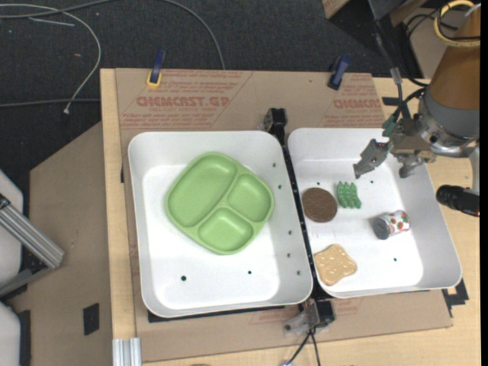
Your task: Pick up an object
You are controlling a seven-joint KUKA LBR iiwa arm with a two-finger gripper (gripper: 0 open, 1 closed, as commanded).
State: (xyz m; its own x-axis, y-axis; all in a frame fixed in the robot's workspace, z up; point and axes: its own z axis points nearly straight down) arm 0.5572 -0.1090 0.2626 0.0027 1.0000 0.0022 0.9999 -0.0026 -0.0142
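Objects: four small things lie in the right bin (pixel 427 269); a green ridged block (pixel 348 195), a round brown cookie (pixel 319 204) just left of it, a tan cracker-shaped piece (pixel 335 264) near the front edge, and a small grey-and-red can (pixel 389 224) on its side toward the right.
Arm: grey with an orange band, reaching in from the right over the right bin's far right corner, wrist tilted down and to the left.
Hand (pixel 388 162): poised above the bin's far half, over bare floor beyond the green ridged block; its two fingers (pixel 370 158) are spread apart, with nothing between them and nothing touched.
Left bin (pixel 149 204): carries a green three-compartment plate (pixel 219 202), set at a slant near the middle.
Counter (pixel 130 105): brown cardboard sheet under both bins, pinned by two blue clamps (pixel 158 66) at the far edge.
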